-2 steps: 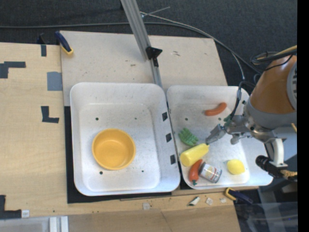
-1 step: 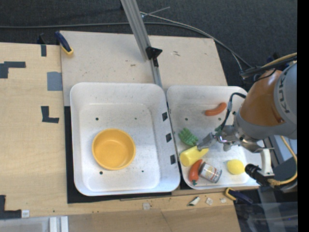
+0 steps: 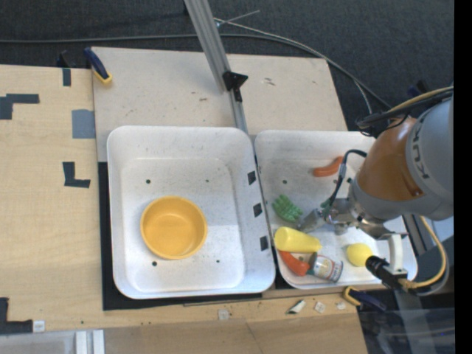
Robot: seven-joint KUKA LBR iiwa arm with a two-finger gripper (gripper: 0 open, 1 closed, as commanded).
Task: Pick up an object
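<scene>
The right bin (image 3: 295, 150) holds several small objects. A green ridged piece (image 3: 287, 209) lies near its left wall, and a yellow piece (image 3: 296, 238) lies just below it. Beneath that sit a red-orange piece (image 3: 295, 263) and a small jar (image 3: 326, 268). A yellow ball (image 3: 359, 254) rests near the front right, and an orange piece (image 3: 325, 171) lies toward the back. My gripper (image 3: 323, 217) hangs low in the middle of this bin, just right of the green piece and above the yellow piece. Nothing is visibly held in it.
The left bin (image 3: 125, 146) holds a yellow bowl (image 3: 173, 228) at its front left. A grey metal pole (image 3: 214, 43) slants down to the gap between the bins. Cables run behind the right bin. The arm's body (image 3: 402, 172) covers the right bin's right side.
</scene>
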